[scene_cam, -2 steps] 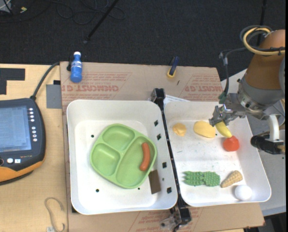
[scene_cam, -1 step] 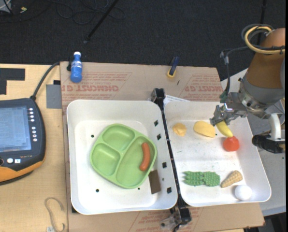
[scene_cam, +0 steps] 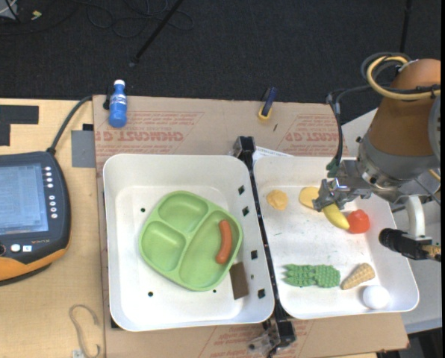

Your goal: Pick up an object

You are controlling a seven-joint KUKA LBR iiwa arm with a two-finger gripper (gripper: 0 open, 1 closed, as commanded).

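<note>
Two shallow white bins sit side by side on a cardboard-covered tabletop (scene_cam: 170,129). In the right bin (scene_cam: 334,304), the pincer (scene_cam: 331,196) hovers over a yellow banana (scene_cam: 336,216), with a red tomato (scene_cam: 358,221) just beside the banana; whether the pincer grips anything cannot be told. The left bin (scene_cam: 125,200) holds a green divided plate (scene_cam: 174,241) carrying a sausage (scene_cam: 224,242).

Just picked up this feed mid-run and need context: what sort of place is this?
Most likely a robotics lab bench for pick-and-place trials. Two white bins sit on cardboard, holding toy food such as a banana and a green divided plate; a teach pendant lies alongside.
</note>
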